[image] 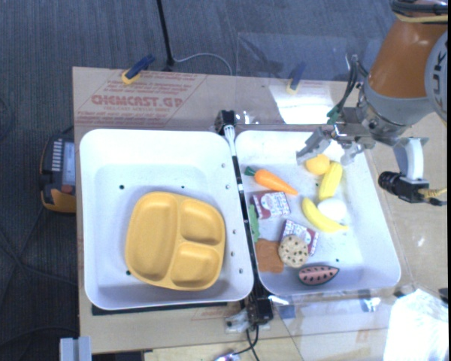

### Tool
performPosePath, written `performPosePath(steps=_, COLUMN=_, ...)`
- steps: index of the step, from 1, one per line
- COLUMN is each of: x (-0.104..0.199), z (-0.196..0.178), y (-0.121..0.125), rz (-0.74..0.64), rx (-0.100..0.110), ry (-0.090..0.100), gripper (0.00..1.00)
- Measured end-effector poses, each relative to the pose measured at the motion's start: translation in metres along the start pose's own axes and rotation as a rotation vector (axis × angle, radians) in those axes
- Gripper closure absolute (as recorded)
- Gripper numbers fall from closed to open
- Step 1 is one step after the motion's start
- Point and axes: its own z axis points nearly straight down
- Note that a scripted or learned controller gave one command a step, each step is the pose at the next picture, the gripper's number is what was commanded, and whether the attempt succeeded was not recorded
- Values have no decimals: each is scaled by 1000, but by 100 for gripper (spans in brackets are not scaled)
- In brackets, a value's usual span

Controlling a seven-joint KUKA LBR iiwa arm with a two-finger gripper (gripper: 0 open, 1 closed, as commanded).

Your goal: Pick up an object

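Observation:
The right bin (376,247) holds several toy foods. A carrot (274,180) lies at its upper left, a lemon (317,165) and two bananas (330,180) (321,216) sit in the middle, and a white egg (334,210) rests beside them. Lower down lie a red packet (271,203), a second packet (301,232), a cookie (292,250), a brown biscuit (267,256) and a watermelon slice (318,274). My gripper (332,145) hovers over the bin's upper part, right above the lemon. Its fingers (310,147) are spread open with nothing between them.
The left bin (105,156) holds a yellow divided plate (177,239). A black divider clamp (226,120) sits at the top between the bins. A thin black pole (161,21) rises behind the bench. Cardboard (135,100) lies behind the left bin.

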Motion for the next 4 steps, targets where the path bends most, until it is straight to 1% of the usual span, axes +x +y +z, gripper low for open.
performPosePath(steps=1, x=-21, z=158, y=-7, rz=111, rx=-16, ry=-3, gripper=0)
performPosePath(steps=2, x=-33, z=164, y=-32, rz=221, rx=-43, ry=9, gripper=0)
performPosePath(steps=3, x=-32, z=155, y=-31, rz=218, rx=-40, ry=12, gripper=100)
performPosePath(steps=4, x=26, z=50, y=-45, rz=391, rx=-3, ry=2, gripper=100)
